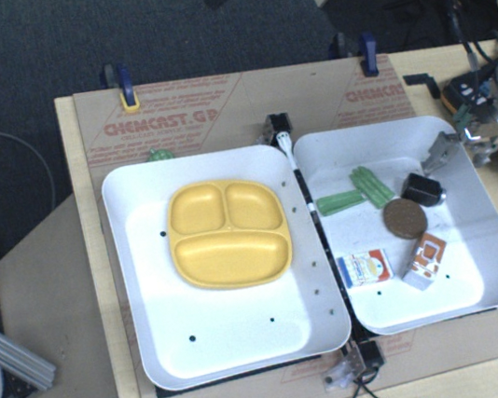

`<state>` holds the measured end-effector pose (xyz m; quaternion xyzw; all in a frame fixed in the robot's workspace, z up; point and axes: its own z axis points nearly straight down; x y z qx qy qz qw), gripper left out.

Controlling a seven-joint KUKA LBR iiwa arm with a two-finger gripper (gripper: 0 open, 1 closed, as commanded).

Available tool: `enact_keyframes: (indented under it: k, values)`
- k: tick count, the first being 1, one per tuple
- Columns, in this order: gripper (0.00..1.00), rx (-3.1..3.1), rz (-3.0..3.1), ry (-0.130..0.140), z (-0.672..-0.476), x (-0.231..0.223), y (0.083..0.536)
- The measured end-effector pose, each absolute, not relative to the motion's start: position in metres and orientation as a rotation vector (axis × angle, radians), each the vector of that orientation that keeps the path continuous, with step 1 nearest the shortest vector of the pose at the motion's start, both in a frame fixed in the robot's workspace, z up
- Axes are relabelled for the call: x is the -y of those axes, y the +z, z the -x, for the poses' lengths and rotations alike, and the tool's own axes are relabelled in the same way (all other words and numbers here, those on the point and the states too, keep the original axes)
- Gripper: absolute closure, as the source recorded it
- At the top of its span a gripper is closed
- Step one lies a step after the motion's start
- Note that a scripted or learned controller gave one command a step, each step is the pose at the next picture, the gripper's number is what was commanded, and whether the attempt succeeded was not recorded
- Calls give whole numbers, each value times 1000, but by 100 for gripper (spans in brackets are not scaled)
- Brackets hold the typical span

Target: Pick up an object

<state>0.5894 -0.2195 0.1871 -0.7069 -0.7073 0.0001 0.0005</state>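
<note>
Nothing is picked up yet, as far as I can judge. All the loose objects lie in the right bin (495, 228): two green sticks (358, 192), a brown disc (405, 217) with a small black block (421, 189) touching its upper edge, a flat red-and-white packet (366, 268) and a small orange-and-white carton (425, 260) near the front. The left bin (158, 331) holds a yellow divided plate (229, 232), lying flat.

The gripper (441, 152) sits at the right bin's far right corner, just beside the black block but apart from it, touching nothing I can make out. Whether it is spread or pressed together, I cannot tell; it's too small and grey on white. Nothing hangs from it. Whole grasp and lift is left to do.
</note>
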Motion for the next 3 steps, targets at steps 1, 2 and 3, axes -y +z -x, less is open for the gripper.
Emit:
enact_keyframes:
  k: [1, 2, 3]
  values:
    - [100, 2225, 2221, -2, -590, 220, 198]
    - [100, 2239, 2233, -15, -591, 210, 392]
    - [100, 2216, 2218, 4, -559, 203, 315]
